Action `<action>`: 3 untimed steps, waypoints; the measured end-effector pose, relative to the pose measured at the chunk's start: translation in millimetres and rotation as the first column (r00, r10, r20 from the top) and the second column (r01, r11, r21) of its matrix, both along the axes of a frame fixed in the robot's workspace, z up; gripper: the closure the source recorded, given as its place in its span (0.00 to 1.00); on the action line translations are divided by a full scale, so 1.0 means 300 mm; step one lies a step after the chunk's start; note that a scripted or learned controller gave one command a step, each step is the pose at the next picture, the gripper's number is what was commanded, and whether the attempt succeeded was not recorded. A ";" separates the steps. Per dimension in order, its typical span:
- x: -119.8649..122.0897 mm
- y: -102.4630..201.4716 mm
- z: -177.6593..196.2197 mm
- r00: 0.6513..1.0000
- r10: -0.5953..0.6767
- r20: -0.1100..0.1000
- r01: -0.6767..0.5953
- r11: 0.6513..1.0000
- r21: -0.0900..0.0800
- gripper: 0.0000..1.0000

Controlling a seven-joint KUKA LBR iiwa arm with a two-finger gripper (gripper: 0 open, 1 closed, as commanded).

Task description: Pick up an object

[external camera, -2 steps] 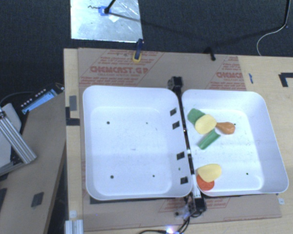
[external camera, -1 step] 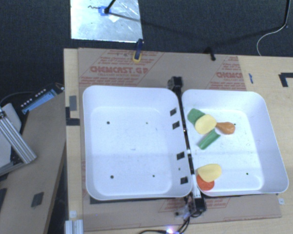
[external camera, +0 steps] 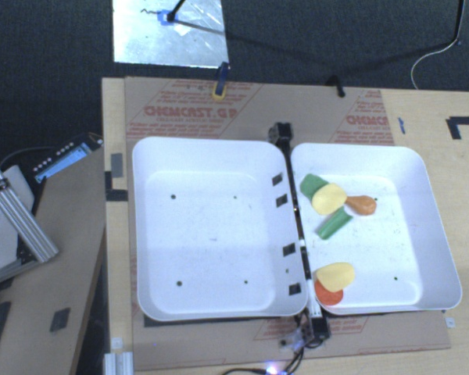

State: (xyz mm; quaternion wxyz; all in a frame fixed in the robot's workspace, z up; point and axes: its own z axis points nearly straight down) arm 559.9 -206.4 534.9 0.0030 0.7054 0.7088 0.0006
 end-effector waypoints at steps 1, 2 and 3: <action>-0.255 0.131 0.002 1.000 0.001 -0.004 -0.001 1.000 0.004 1.00; -0.063 -0.006 0.000 1.000 -0.004 0.000 0.004 1.000 -0.001 1.00; -0.240 0.110 0.004 1.000 0.000 -0.001 0.000 1.000 0.003 1.00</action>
